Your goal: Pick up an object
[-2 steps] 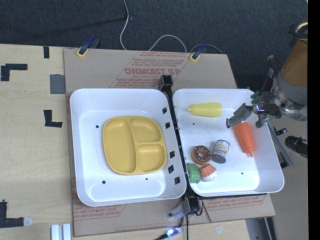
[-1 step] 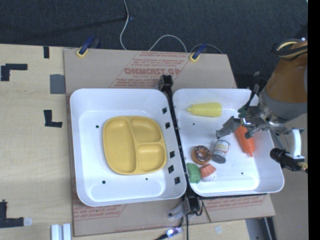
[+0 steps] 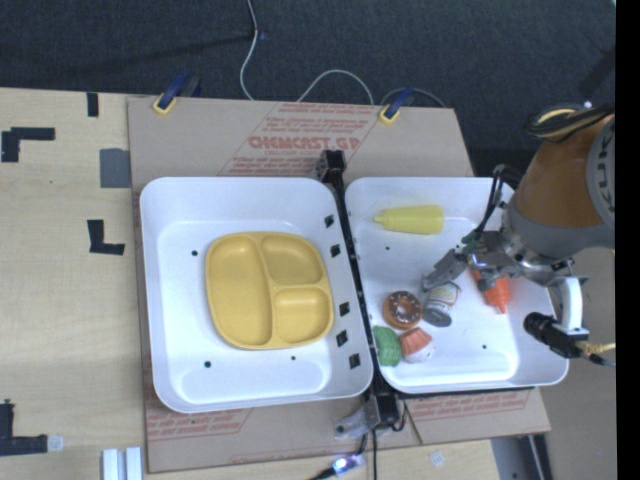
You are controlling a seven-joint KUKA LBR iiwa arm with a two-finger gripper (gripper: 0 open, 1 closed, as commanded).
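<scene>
The right bin [image 3: 520, 363] holds a yellow corn cob [image 3: 410, 219] at the back, a brown donut [image 3: 403, 309], a green piece [image 3: 386, 345], and a red and white piece [image 3: 417, 343] near the front. A small grey object [image 3: 438, 316] lies beside the donut. An orange carrot-like piece [image 3: 497, 293] rests just under the wrist. My gripper [image 3: 440, 276] reaches in from the right, low over the bin's middle, just above and right of the donut. No object shows clearly inside it.
The left bin [image 3: 165, 218] carries a yellow divided plate [image 3: 268, 289]. A black divider [image 3: 342, 258] runs between the bins. Both bins sit on brown cardboard [image 3: 290, 138]. A white cable [image 3: 335, 76] loops behind them.
</scene>
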